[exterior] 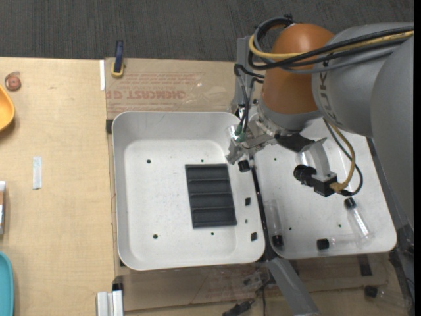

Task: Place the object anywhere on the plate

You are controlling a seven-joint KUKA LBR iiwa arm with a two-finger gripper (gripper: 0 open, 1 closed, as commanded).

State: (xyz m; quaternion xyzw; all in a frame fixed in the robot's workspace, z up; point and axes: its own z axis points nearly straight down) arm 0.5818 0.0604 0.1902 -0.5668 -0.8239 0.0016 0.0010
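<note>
Tool and wrist hang low over the shared rim between the two white bins, near the back right corner of the left bin. From where I stand its fingers are lost under the arm's orange band and a tangle of yellow and black cables, so I cannot tell whether they are spread or closed, or whether anything sits between them.

Flat on the floor of the left bin, about at its middle, lies a dark ribbed rectangular block, apart from the tool and toward the front from it. A few small dark bits lie near that bin's right wall.

Right of the left bin sits the right bin, partly covered by the grey arm; some small dark and clear pieces rest near its front edge.

Left of the left bin, the wooden tabletop carries an orange dish edge, a small white strip and a blue rim at the corner.
</note>
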